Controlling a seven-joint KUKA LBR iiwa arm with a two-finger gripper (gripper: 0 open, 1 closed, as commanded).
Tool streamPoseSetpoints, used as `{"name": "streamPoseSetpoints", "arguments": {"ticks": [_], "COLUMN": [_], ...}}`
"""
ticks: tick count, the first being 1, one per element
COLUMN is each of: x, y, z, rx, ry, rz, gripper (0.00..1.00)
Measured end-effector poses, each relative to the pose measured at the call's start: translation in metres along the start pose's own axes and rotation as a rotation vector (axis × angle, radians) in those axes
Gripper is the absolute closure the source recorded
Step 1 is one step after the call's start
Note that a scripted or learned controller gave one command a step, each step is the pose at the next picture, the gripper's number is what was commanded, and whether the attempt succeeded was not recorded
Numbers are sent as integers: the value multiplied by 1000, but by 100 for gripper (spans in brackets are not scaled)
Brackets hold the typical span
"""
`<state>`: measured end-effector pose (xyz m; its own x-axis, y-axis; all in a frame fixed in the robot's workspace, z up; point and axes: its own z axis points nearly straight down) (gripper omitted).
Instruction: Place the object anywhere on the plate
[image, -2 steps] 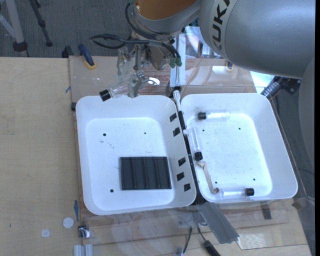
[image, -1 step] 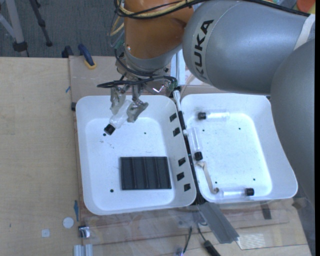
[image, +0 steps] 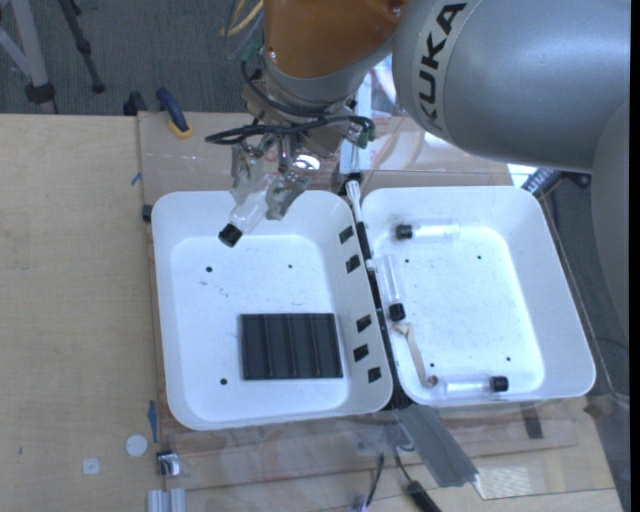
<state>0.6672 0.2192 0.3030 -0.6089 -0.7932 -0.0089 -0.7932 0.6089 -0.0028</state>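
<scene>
We are carrying a clear tube with a black cap (image: 243, 217), pinched between the gripper (image: 268, 196) fingers and hanging tilted over the far edge of the left bin (image: 180, 300), cap end lowest. The dark ribbed plate (image: 291, 346) is lying near that bin's near edge, well apart from the tube, so we are judging that we should travel toward the near side, keeping the pinch firm, and lower until the tube is resting along the ribs before releasing. Three similar tubes (image: 425, 233) are lying in the right bin (image: 560, 300).
</scene>
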Motion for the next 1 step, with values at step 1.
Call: {"name": "streamPoseSetpoints", "arguments": {"ticks": [1], "x": [2], "y": [-2], "z": [-5], "rx": [0], "ry": [-2], "rz": [22], "gripper": [100]}}
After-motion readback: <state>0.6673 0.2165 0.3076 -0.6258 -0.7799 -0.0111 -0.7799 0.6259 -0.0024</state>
